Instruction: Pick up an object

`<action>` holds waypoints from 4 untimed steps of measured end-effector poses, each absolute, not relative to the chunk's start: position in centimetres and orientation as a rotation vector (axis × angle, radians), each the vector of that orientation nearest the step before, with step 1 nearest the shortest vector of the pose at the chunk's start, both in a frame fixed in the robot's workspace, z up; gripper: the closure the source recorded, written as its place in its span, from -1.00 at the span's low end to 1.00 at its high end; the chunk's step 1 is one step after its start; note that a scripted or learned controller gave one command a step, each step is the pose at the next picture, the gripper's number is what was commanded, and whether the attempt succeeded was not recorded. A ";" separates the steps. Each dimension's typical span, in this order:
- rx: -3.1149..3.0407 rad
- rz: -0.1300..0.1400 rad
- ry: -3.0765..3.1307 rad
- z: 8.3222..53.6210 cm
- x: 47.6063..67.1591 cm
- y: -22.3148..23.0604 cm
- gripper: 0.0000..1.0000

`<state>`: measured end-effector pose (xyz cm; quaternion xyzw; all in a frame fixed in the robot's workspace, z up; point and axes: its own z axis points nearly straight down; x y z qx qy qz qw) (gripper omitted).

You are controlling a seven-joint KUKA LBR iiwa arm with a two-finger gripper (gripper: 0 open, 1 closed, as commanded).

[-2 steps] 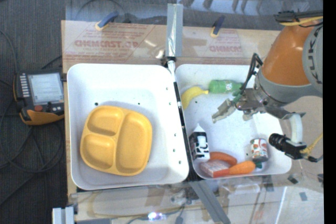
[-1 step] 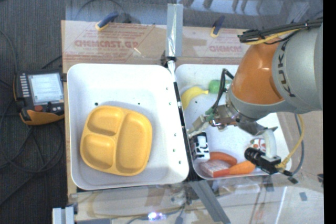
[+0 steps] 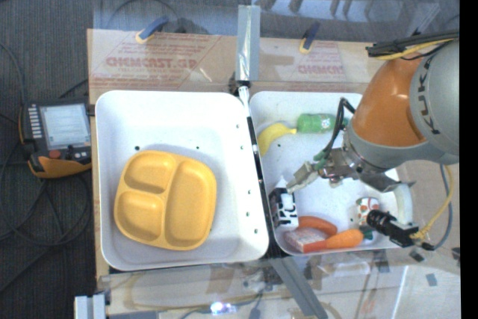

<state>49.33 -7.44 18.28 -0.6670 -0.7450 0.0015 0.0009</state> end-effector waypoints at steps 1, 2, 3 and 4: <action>-1.920 -0.032 -2.513 11.7 49.6 -9.5 -1.00; -1.748 0.003 -2.611 17.4 56.8 -12.1 -1.00; -1.841 0.004 -2.546 16.5 61.6 -13.9 -1.00; -1.933 -0.008 -2.507 11.8 66.1 -15.2 -1.00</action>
